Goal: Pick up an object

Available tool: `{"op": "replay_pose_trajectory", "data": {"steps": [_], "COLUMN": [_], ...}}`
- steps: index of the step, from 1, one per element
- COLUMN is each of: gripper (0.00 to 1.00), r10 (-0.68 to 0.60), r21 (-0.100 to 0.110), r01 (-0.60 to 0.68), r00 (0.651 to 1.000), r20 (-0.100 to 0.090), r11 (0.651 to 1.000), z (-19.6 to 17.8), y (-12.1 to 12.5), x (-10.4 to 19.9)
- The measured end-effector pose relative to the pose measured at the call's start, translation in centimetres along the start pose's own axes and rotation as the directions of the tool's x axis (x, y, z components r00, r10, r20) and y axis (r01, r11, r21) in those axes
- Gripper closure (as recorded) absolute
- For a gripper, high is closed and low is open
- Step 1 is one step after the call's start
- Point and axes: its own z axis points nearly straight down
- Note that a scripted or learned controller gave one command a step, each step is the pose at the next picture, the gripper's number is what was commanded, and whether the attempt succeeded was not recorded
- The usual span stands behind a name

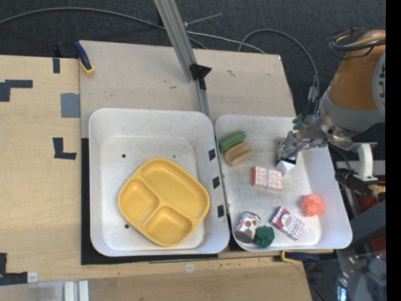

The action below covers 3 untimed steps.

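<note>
The tool (289, 152) hangs low over the upper right of the right bin (326, 231), just above a small white object (287, 165); whether it grips anything cannot be told. Nothing looks lifted yet. The pink-and-white box (267, 178) lies just left of it, the orange ball (312, 204) lower right, and the yellow tray (163, 200) sits in the left bin (106, 143). The pick seems still ahead.

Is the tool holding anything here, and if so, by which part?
Cannot be told. The tool is low in the right bin, above the pink-and-white box, with nothing visibly in it.
</note>
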Motion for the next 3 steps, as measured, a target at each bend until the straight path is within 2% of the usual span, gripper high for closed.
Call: {"op": "replay_pose_trajectory", "data": {"steps": [1,2,3], "gripper": [1.0,1.0,1.0], "r10": [0.001,0.001,-0.002], "r21": [0.003,0.004,0.002], "r01": [-0.001,-0.001,0.002], "r00": [1.0,1.0,1.0], "r20": [0.001,0.0,0.0], "r11": [1.0,1.0,1.0], "z": [0.5,1.6,0.9], "y": [-1.0,-0.6,-0.2], "x": [5.3,10.8,17.3]}}
